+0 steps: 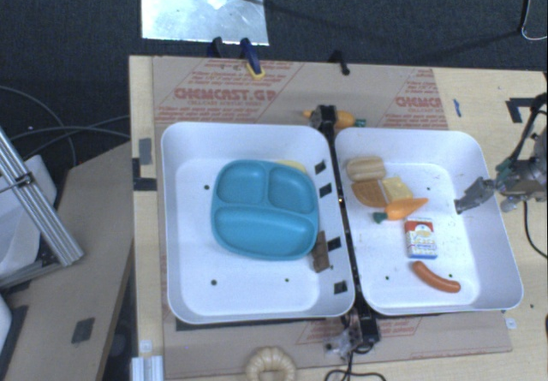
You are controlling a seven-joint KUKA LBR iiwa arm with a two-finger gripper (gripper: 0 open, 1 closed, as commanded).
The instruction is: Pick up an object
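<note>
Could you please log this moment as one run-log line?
gripper: over right bin's right edge, holding nothing visible | toy carrot, hot dog, small box: lying in bin | blue divided plate: left bin

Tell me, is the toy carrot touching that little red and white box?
Apart. In the camera view, a strip of white bin floor shows between the carrot and the box lying just below it in the right bin.
</note>
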